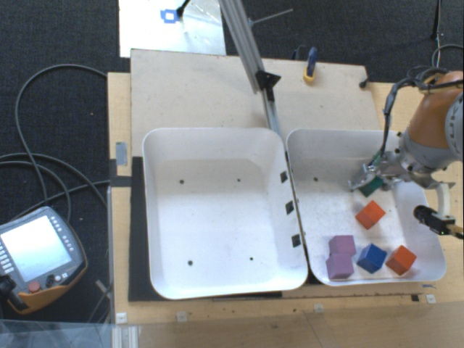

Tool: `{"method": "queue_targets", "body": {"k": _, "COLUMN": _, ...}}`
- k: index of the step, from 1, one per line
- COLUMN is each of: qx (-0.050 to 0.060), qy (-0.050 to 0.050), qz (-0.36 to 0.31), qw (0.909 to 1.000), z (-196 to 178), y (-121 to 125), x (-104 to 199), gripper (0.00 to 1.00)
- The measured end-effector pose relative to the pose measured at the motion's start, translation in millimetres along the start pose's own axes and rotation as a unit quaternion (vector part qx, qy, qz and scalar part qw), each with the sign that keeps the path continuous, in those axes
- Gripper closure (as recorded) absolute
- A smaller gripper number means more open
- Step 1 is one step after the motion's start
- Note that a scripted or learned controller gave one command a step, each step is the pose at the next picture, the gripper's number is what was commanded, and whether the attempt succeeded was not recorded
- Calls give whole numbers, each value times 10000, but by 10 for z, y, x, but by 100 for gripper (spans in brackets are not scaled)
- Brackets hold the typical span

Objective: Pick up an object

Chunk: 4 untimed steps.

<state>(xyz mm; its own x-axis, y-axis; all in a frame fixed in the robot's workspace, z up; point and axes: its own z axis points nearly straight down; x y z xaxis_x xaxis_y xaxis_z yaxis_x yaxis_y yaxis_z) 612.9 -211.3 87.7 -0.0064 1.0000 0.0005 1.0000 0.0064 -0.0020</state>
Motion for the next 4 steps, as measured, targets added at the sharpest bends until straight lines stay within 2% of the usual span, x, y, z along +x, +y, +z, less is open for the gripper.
{"method": "queue_targets", "body": {"k": 1, "qx": -14, "qy": -5, "qz": -2, "qw": 10000, "z": -28, "y": 15, "x": 202, "gripper": 0}}
{"method": "queue_targets", "body": {"k": 2, "qx": -24, "qy": -11, "qz": -11, "qw": 10000, "z": -139, "y": 21, "x": 189, "gripper": 100}}
{"method": "queue_targets", "body": {"k": 3, "qx": -32, "qy": -9, "qz": -12, "qw": 10000, "z": -39, "y": 19, "x": 743, "gripper": 100}}
{"method": "queue_targets", "body": {"k": 4, "qx": -43, "qy": 7, "qz": -26, "qw": 10000, "z": -371, "y": 362, "x": 1328, "gripper": 100}}
